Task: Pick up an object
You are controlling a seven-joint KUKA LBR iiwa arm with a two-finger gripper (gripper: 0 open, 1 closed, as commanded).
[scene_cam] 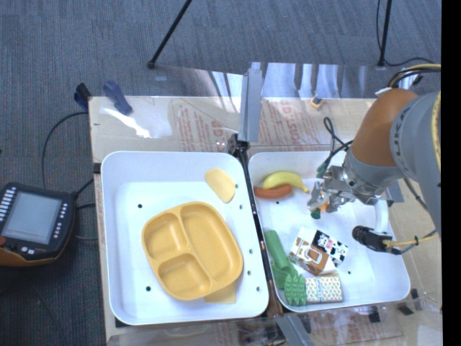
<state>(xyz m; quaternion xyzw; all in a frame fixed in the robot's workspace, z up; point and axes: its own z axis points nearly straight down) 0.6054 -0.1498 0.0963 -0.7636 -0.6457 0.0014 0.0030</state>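
The hand [320,202] hangs over the right bin [392,276] — I can't tell its grip. Banana [282,179] and sausage [274,191] crowd the bin's far-left edge; open floor lies between them and the milk carton [318,251].

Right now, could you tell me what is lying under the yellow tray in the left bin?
A flat yellow piece pokes out from beneath the tray at its near right edge. The tray covers the rest of it.

The gripper [317,209] hangs in the right bin [392,283], with a banana [282,179] and sausage [273,191] to its left, a carton [318,251] nearer the camera, and a divided plate [191,249] far left in the other bin [122,186].
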